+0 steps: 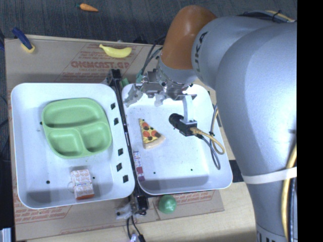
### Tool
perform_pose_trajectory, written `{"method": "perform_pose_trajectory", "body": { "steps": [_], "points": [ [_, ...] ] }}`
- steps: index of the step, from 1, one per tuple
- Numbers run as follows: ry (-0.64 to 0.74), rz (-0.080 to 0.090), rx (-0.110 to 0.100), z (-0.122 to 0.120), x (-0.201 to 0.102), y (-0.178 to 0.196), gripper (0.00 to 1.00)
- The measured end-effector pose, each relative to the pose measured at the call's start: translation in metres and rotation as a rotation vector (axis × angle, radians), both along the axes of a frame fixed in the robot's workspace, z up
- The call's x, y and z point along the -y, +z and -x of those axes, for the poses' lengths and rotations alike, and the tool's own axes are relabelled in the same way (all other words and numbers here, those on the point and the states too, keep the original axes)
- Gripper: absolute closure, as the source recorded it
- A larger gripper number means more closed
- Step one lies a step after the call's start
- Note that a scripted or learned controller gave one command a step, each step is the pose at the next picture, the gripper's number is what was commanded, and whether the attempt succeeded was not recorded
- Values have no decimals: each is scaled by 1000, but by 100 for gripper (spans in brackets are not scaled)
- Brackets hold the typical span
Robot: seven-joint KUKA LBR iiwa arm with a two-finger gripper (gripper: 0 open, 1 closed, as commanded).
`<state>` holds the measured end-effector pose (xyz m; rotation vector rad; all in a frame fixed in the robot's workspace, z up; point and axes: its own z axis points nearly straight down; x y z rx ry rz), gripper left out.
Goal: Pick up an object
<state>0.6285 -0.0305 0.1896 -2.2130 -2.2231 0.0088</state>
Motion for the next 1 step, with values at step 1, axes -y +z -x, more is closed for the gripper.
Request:
{"method": "perform_pose_trajectory", "body": {
  "steps": [1],
  "points": [
    [-1,-1,6,5,33,29,0]
  ]
}}
